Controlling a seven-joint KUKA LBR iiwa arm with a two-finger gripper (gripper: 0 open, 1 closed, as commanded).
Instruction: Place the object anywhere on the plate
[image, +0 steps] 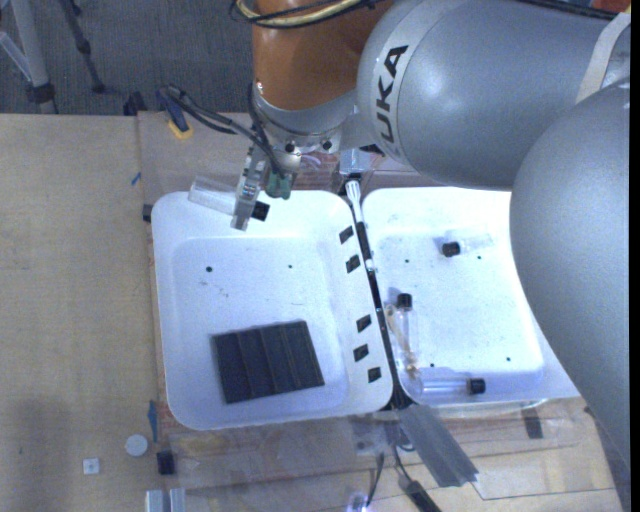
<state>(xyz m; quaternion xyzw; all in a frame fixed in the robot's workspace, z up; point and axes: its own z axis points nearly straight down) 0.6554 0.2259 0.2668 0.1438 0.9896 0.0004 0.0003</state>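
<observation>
worktop (70, 300): we see pale board spreading out to the left of the plate.
left bin (165, 300): white and shallow; the plate lies inside it.
plate (268, 360): a dark ribbed slab, lying flat in the near part of its bin.
held vial (212, 194): the task's thing, as we read it. It sits well beyond the plate, over the far rim. Its clear body pokes out left of the fingers and its black cap pokes out right.
pincer (243, 215): beyond the plate and slightly left of its middle, with its fingers clamped across the vial.
arm (470, 90): grey with an orange band, beyond and to the right of the plate.
right bin (500, 215): white, set side by side with the plate's bin, to the plate's right.
loose vials (455, 382): three clear ones with black caps, all right of the plate. One lies just past the divider, one nearer us, and one farther off.
</observation>
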